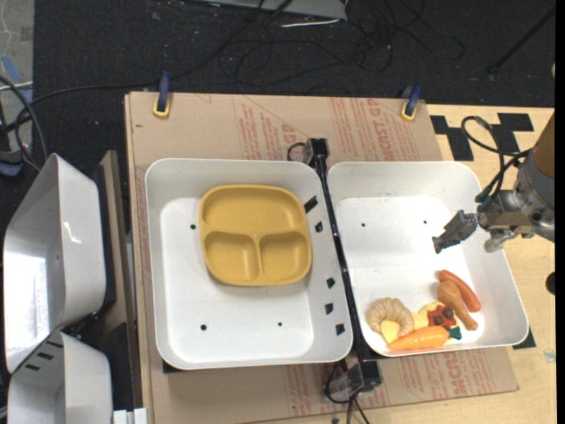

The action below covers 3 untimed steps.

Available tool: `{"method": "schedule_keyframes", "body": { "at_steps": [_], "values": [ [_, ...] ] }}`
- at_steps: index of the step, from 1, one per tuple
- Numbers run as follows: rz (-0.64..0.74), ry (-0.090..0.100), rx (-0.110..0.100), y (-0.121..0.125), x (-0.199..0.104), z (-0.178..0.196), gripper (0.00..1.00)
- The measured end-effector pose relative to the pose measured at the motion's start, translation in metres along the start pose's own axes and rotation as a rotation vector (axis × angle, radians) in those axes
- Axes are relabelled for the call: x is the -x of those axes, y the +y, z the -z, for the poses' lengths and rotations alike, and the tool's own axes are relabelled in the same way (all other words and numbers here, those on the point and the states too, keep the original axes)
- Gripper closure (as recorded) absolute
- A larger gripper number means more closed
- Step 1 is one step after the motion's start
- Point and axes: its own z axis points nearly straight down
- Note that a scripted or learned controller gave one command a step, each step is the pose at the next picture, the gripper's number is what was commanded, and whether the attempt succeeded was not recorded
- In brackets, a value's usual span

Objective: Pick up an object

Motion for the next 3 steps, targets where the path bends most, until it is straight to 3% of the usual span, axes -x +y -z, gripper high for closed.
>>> {"method": "schedule_keyframes", "body": {
  "at_steps": [1, 3],
  "values": [
    [0.003, -0.002, 0.01, 0.002, 0.0, 0.005, 0.0],
    [0.001, 0.0, 0.006, -0.01, 0.002, -0.099, 0.0]
  ]
}}
